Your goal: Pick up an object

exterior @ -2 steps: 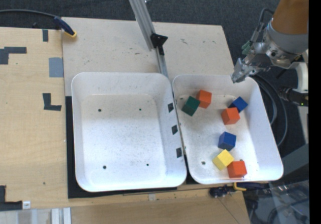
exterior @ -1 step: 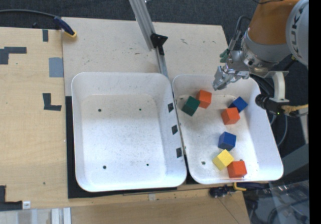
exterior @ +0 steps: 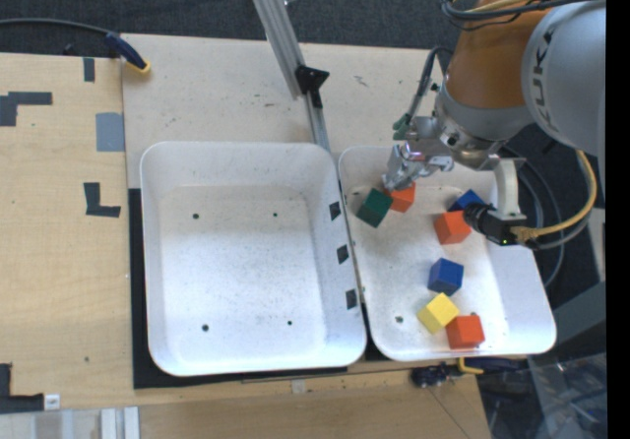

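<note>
Camera view: gripper low over the far end of the right bin

Camera view looks down at a slant on two shallow white bins set side by side on the bench. The arm [exterior: 532, 43], grey with an orange band above the wrist, reaches in from the right, and its gripper [exterior: 402, 176] hangs at the far left corner of the right bin [exterior: 522, 324]. A small orange-red block [exterior: 403, 198] sits right at the fingertips, touching or nearly touching them; whether the fingers are closed on it or spread beside it cannot be told from this angle. A dark green block [exterior: 373, 208] lies just beside that block, tilted, close to the bin's left wall.

Further along the right bin, an orange block [exterior: 452, 227] rests near the middle, with a blue block [exterior: 466, 201] just beyond it towards the far right edge, partly hidden by the arm's fittings. A second blue block [exterior: 445, 276] lies nearer the front. A yellow block [exterior: 439, 312] and a red-orange block [exterior: 465, 331] sit close together by the near edge.

The left bin [exterior: 157, 260] has a speckled floor.
</note>
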Robot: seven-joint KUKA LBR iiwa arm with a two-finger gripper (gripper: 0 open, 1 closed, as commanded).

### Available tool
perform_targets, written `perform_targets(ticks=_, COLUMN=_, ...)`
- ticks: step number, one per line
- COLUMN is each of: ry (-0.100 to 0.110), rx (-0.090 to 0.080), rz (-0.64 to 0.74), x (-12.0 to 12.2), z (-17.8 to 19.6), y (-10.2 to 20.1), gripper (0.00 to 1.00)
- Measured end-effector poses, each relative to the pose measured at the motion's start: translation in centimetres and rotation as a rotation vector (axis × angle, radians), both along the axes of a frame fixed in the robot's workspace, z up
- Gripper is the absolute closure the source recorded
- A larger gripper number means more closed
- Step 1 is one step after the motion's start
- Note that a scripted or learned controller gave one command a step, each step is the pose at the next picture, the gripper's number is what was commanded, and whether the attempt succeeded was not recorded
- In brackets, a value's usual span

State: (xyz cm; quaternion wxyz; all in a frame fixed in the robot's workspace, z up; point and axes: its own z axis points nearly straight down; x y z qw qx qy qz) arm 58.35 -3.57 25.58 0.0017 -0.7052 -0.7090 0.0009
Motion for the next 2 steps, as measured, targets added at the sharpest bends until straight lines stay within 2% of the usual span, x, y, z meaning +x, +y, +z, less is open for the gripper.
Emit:
perform_targets(ticks=1, ry=0.0, rx=0.0, rz=0.001, x=-2.5, z=-0.5, y=5.3, gripper=1.0)
perform_targets(ticks=2, ry=0.0, rx=0.0, rz=0.002, x=-3.2, z=-1.3, y=11.3, gripper=1.0)
